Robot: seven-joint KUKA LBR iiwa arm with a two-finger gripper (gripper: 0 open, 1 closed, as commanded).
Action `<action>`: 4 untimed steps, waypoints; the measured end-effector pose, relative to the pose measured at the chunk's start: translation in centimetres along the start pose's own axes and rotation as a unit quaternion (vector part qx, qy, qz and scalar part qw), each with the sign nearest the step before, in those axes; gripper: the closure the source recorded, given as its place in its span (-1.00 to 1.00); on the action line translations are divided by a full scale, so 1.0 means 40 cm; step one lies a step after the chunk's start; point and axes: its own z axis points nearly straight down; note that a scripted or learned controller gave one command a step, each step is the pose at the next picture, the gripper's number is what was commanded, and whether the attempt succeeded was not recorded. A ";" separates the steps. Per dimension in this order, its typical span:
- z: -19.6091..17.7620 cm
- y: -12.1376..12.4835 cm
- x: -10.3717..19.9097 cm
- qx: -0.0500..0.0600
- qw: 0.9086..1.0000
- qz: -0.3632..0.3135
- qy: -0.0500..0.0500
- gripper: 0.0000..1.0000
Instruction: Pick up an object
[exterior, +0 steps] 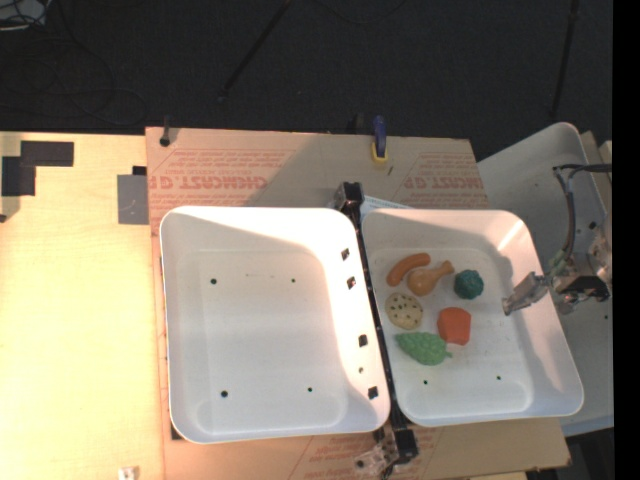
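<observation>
Objects for picking all lie in the right bin: green leafy piece, red block, drumstick, sausage, spotted cookie, teal ball. We see the gripper at the bin's right edge, too blurred to judge its jaws. The left bin adjoins.
</observation>
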 end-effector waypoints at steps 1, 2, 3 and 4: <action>-0.024 0.000 -0.001 0.001 1.000 -0.001 0.000 1.00; -0.297 -0.049 0.115 -0.006 1.000 -0.002 -0.001 1.00; 0.189 -0.079 0.065 0.008 1.000 0.001 0.002 1.00; 0.144 -0.071 0.059 0.001 1.000 0.002 0.000 1.00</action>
